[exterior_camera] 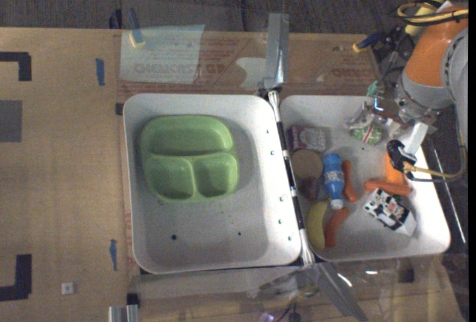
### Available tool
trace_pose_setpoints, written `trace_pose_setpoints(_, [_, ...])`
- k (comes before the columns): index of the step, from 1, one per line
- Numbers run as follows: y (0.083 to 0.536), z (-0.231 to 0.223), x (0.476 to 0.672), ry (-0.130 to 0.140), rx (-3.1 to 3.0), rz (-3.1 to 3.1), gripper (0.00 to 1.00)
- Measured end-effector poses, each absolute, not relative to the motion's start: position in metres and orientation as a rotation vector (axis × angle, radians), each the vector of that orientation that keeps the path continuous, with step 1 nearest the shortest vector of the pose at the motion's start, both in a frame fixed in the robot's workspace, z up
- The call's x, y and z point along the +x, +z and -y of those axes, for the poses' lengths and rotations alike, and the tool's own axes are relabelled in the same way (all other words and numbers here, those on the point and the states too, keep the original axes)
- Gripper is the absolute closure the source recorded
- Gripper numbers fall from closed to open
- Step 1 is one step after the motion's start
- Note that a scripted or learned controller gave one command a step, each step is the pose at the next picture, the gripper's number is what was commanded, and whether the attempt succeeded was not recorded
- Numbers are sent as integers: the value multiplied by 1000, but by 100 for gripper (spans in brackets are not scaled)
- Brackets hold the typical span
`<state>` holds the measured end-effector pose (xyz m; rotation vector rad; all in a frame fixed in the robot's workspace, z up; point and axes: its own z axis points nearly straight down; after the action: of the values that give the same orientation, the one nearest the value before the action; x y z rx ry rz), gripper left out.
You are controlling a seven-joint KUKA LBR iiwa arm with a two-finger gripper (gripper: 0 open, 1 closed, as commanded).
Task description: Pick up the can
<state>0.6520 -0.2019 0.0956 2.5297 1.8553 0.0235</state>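
**A:** So you've got the counter, the two bins, the left bin with a green divided plate, and the arm over the right bin's far right corner. Where's the can?

**B:** Near your right bin's left wall: the can looks upright, brown top facing up, just beside the blue bottle. It's left of the pincer and a bit nearer. Can't tell if that's spread or pressed together, too blurry.
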Motion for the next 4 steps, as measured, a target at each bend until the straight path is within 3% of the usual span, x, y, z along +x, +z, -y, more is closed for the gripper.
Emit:
trace_pose_setpoints(1, [140, 184, 661, 3, 2216, -2219, 0])
trace_pose_setpoints(2, [97, 208, 665, 13, 2247, -2201, 0])
trace_pose_setpoints(3, [108, 211, 665, 10, 2240, -2194, 100])
trace_pose_setpoints(4, [205, 183, 668, 3, 2320, -2112, 100])
